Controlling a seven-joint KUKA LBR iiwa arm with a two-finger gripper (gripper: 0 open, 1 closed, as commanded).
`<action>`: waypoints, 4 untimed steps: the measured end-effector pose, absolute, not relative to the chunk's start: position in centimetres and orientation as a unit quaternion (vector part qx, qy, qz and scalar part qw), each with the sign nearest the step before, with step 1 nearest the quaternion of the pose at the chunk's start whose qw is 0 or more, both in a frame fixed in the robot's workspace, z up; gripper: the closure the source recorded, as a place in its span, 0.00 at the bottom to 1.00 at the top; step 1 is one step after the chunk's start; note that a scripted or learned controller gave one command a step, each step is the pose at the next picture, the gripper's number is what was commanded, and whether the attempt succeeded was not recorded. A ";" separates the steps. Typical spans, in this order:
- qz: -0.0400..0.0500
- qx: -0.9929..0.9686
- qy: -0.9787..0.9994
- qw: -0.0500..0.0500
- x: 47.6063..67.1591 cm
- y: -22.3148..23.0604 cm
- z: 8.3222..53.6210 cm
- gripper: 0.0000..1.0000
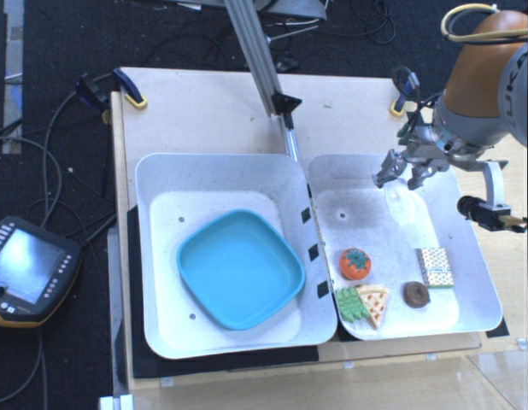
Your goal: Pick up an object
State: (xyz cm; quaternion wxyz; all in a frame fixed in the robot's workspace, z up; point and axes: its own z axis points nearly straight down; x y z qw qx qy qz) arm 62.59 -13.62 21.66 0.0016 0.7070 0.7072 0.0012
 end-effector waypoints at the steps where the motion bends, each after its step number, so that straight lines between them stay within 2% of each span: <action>1: 0.001 0.707 0.707 0.001 62.6 -13.6 24.7 1.00; 2: 0.000 0.706 0.709 -0.001 61.2 -8.4 23.9 1.00; 4: 0.000 0.705 0.709 -0.001 60.3 3.4 22.9 1.00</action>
